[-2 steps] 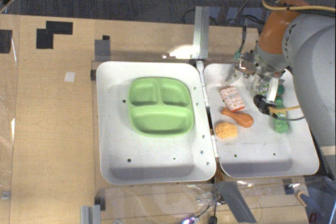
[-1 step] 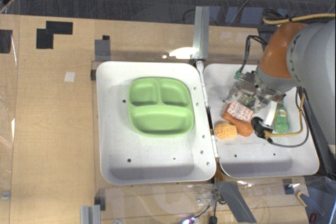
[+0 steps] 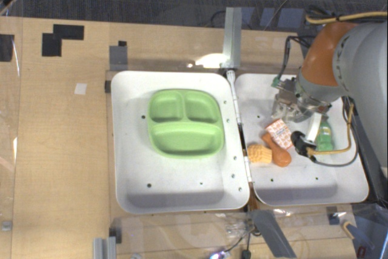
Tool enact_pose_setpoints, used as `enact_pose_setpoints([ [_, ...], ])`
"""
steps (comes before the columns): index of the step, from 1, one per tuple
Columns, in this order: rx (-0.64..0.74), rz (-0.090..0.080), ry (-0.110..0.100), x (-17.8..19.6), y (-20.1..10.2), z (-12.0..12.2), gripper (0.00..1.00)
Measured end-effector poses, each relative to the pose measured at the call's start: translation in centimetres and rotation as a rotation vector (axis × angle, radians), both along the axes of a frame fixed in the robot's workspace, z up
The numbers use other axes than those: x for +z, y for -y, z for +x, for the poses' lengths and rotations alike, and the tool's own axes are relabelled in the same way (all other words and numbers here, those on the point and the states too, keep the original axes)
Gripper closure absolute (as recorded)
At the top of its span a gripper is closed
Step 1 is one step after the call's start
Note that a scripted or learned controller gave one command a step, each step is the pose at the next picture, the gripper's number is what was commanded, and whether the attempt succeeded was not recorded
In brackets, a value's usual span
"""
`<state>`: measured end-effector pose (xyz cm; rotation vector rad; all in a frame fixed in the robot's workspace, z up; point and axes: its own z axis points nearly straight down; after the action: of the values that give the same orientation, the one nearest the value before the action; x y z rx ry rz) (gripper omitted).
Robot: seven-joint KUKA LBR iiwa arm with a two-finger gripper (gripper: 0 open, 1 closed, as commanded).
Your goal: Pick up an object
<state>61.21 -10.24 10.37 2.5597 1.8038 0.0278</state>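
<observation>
On the table, the claw [image 3: 286, 107] hangs low in the right bin [image 3: 339, 188], its grip impossible to judge, just above a red-and-white packet [image 3: 279, 132] lying against an orange toy [image 3: 280, 156] and a yellow waffle-like piece [image 3: 259, 154], while the left bin [image 3: 130, 185] holds a green 3-compartment plate [image 3: 185, 123].

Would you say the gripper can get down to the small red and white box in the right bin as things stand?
Probably yes: the gripper hangs just above the red and white box, whose top is uncovered, though an orange toy lies close against it.
</observation>
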Motion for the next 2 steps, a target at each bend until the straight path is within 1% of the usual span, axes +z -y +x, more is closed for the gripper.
enact_pose_setpoints([
  [1, 0.005, -0.002, -0.015, 8.3, -5.6, 3.0, 1.00],
  [2, -0.086, -0.002, -0.020, -0.4, 0.1, 3.0, 1.00],
])
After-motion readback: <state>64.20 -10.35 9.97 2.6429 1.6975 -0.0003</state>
